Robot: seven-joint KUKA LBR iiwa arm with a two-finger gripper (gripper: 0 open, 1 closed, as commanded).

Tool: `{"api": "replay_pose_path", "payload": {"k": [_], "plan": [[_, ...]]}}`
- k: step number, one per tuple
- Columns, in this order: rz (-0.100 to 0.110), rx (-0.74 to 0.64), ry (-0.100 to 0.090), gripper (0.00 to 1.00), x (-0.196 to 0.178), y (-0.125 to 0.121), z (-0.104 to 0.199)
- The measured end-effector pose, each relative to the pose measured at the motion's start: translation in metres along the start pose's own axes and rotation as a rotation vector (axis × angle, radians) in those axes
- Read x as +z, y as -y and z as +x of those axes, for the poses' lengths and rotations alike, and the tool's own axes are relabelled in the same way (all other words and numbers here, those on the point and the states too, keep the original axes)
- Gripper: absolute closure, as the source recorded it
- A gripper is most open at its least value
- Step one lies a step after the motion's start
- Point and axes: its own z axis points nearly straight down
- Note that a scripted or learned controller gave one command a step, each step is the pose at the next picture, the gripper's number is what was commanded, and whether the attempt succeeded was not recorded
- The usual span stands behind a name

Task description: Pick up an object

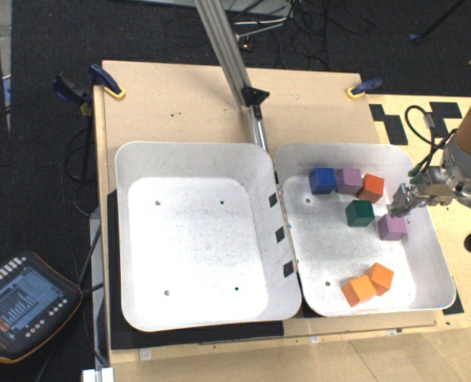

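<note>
The right bin holds several small blocks. A blue block, a pale purple block and an orange block form a row near its far side. A green block lies just below them. A purple block sits by the bin's right wall. Two orange blocks touch each other near the front. My gripper reaches in from the right and hangs low over the bin, directly above the purple block and right of the green one.
The left bin sits beside the right one on the wooden bench. A metal pole slants down to the gap between the bins. Clamps mark the bench's far corners. A teach pendant lies at the lower left.
</note>
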Motion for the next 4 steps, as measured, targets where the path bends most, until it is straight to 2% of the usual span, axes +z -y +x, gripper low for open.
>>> {"api": "replay_pose_path", "payload": {"k": [1, 2, 3, 4], "plan": [[0.001, 0.001, 0.000, 1.00, -0.039, -0.002, 0.000], [0.007, -0.004, -0.004, 1.00, -0.032, 0.001, 0.058], [0.008, -0.005, -0.005, 1.00, -0.020, -0.007, 0.117], [0.008, -0.004, -0.004, 1.00, -0.016, -0.007, 0.162]]}}
